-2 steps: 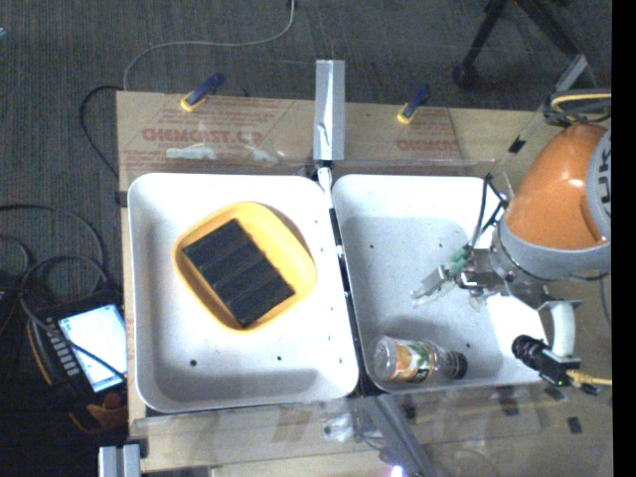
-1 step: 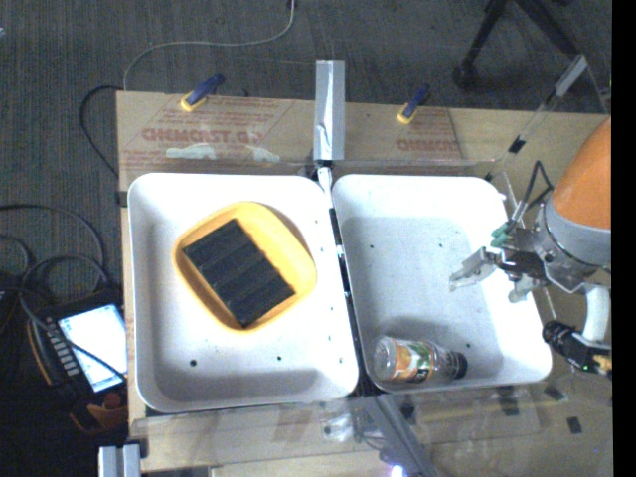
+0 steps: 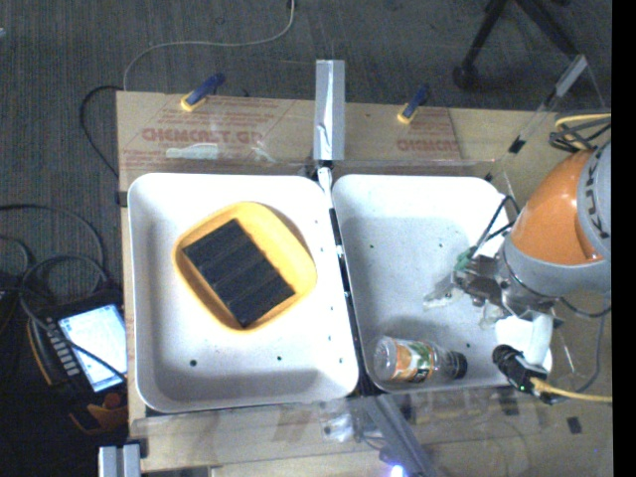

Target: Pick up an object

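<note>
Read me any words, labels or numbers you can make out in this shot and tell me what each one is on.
"KU": dark letters on the arm's orange band, cut off at the edge.
Red print on the cardboard sheet behind the bins: too faint and blurred to read.
Label on the bottle in the right bin: too small to read.
Lit screen of the device on the floor: unreadable.

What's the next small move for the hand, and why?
Probably shift the hand toward the near edge of the right bin and over the bottle. The bottle lies on its side against the bin's near wall, the sole object there, and the hand sits just beyond it, nothing visibly held.
</note>
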Controlling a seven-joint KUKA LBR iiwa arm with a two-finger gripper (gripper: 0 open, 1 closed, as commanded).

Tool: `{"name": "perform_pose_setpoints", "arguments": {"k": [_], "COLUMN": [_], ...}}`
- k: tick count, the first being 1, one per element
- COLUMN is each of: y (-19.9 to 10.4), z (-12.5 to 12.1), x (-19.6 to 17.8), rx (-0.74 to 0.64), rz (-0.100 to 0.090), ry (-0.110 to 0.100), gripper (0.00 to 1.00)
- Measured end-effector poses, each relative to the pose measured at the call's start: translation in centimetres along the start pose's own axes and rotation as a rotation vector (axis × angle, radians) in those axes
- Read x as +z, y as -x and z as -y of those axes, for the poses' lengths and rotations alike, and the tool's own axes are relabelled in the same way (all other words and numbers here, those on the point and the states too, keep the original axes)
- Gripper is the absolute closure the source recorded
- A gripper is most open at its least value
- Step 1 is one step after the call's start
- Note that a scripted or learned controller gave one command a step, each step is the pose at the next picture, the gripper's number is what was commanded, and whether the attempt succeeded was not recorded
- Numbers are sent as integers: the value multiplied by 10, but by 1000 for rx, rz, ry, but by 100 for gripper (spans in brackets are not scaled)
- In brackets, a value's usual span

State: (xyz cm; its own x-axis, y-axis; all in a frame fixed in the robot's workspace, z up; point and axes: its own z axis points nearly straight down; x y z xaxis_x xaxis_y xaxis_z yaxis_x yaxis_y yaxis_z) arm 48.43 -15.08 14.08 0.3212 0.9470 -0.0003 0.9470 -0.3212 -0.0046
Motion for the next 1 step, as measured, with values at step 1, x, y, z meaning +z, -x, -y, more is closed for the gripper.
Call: {"name": "perform_pose_setpoints", "arguments": {"k": [1], "y": [-1], "z": [0], "x": [-8], "rx": [-2], "rz": [-2], "ry": [-2], "gripper": [100]}}
